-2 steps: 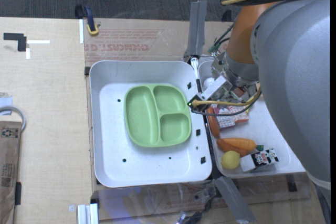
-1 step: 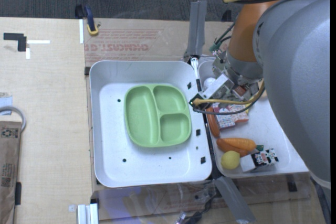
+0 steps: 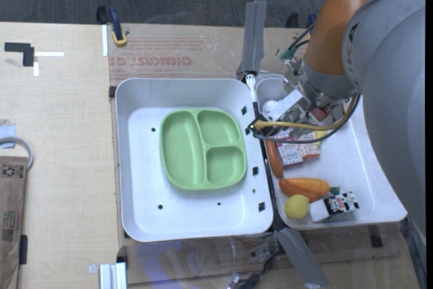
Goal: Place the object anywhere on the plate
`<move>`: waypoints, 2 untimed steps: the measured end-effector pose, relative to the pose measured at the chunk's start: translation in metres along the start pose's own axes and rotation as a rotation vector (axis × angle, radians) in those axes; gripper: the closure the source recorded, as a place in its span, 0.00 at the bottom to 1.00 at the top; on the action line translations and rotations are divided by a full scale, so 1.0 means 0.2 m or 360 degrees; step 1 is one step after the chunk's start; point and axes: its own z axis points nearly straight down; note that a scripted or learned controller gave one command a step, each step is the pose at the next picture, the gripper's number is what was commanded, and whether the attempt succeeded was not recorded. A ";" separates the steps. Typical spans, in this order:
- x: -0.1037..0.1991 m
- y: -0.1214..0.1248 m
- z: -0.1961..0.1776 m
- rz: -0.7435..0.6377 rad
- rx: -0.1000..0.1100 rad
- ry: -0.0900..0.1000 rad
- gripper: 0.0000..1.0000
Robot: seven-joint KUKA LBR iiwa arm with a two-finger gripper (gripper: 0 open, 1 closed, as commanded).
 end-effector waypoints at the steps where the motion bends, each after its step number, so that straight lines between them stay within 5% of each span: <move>1: 0.12 -0.36 0.14 0.0298 0.0001 0.0000 1.00; 2: 0.08 -0.69 0.62 0.0280 0.0006 -0.0011 1.00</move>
